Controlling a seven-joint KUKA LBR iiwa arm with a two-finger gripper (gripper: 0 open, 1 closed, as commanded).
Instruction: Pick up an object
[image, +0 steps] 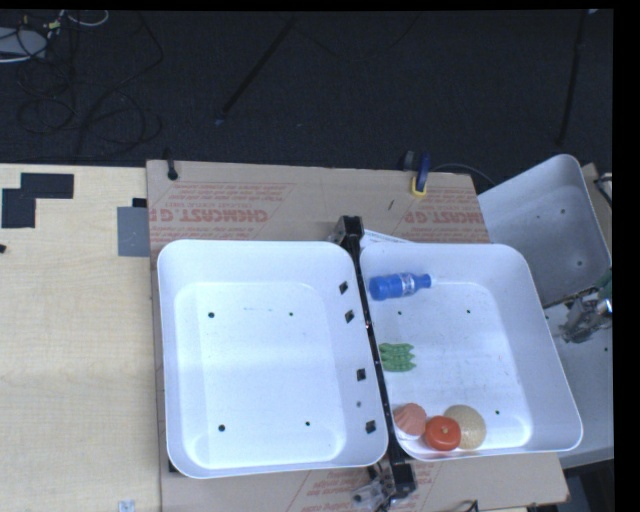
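The right bin (520, 300) holds several small objects. A blue bottle with a white cap (400, 285) lies on its side near the far left corner. A small green toy (397, 357) rests against the left wall at mid-depth. In the near left corner three round pieces sit bunched together: a pink one (409, 418), a red one (442, 433) and a tan one (467, 425), all touching.
The left bin (170, 300) sits beside the right one on a cardboard sheet (250, 205), with black clips (349, 232) along the shared wall. A grey metal plate (550, 215) and a small metal fitting (585, 315) stand to the right of the bins.
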